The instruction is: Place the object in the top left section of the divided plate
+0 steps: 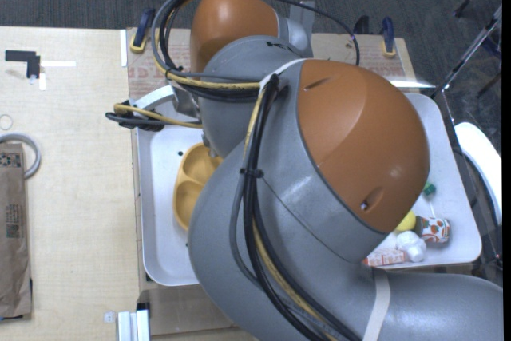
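Observation:
The arm's grey and orange body (319, 172) covers most of both bins. A yellow divided plate (192, 184) lies in the left white bin (156, 204); just its left part shows past the arm, with a rounded upper section and a lower section. The gripper itself is hidden under the arm, so nothing can be said of what it holds.
In the right bin (459, 172), at its lower right, lie small objects: a yellow piece (406, 221), a brown-and-white item (435, 230), a white lump (411, 247) and a green bit (429, 190). Black cables (132, 117) hang over the left bin's top left corner. A wooden bench top (64, 172) spreads to the left.

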### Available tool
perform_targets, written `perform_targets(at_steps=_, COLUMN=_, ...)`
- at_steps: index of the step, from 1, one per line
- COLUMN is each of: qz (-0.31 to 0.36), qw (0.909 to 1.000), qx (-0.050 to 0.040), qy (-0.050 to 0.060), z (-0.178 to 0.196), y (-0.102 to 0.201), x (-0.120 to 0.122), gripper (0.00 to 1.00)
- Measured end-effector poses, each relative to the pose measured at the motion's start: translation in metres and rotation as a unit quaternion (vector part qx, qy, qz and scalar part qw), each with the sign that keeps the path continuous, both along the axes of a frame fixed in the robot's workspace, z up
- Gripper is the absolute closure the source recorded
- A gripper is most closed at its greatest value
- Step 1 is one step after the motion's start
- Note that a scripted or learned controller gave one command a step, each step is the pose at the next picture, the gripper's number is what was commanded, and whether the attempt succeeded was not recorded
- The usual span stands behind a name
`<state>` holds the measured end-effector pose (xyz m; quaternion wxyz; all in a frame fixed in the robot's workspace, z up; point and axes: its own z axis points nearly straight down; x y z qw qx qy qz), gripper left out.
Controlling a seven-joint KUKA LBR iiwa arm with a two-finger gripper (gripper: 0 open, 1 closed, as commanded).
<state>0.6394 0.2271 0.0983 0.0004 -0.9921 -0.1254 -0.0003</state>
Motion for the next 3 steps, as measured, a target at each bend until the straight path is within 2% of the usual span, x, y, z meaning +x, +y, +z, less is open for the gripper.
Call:
perform_targets(at_steps=1, qz=-0.021, qw=0.9998, qx=-0.0014, qy=0.001, z=0.025, y=-0.081, x=0.001, gripper=1.00)
perform_targets(at_steps=2, qz=-0.026, qw=0.9997, qx=0.0007, qy=-0.006, z=0.005, y=0.000, x=0.016, gripper=1.00)
perform_targets(at_steps=3, qz=-0.025, qw=0.9997, qx=0.0015, qy=-0.005, z=0.005, y=0.001, x=0.016, gripper=0.00)
